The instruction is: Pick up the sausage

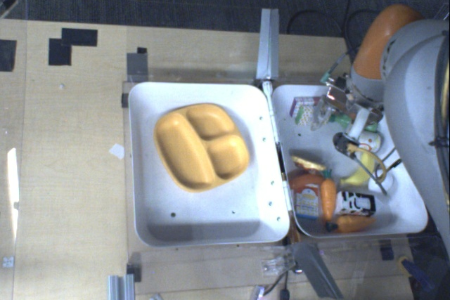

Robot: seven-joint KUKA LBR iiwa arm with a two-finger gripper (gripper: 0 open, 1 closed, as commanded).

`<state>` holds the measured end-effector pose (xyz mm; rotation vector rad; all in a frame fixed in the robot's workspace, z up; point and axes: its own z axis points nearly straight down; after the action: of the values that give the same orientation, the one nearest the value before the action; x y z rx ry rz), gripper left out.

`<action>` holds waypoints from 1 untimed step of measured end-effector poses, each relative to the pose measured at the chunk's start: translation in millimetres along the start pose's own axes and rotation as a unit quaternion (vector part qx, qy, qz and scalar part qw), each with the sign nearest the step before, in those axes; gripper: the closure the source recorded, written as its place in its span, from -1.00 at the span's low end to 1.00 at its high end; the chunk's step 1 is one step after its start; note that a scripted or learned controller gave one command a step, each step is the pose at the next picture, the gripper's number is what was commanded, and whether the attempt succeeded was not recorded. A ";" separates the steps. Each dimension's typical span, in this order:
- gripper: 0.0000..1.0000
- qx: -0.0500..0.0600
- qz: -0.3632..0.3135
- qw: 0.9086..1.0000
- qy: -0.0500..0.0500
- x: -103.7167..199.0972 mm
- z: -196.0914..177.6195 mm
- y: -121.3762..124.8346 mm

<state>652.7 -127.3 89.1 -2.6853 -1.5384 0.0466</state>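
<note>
I see a yellow divided tray [202,145] in the left bin [151,221]; right bin [415,218] holds the sausage [328,199] among clutter. Gripper [337,102] grip state: I cannot tell.

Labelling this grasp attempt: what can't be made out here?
- End effector: open or shut unclear, small and blurred above the right bin.
- Sausage: orange piece in the pile, identity uncertain; items overlap.
- Arm: cut by the right edge, covers the bin's far corner.

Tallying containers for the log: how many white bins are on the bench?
2. The left bin holds a yellow three-compartment plate. The right bin sits beside it, touching along the middle edge, holding the small items, partly covered by the arm.
</note>
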 end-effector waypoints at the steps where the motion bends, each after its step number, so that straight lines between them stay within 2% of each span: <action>1: -1.00 0.003 0.035 0.999 0.007 -15.6 0.0 8.7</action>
<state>652.3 -145.1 88.7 -2.7280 -1.4379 0.0358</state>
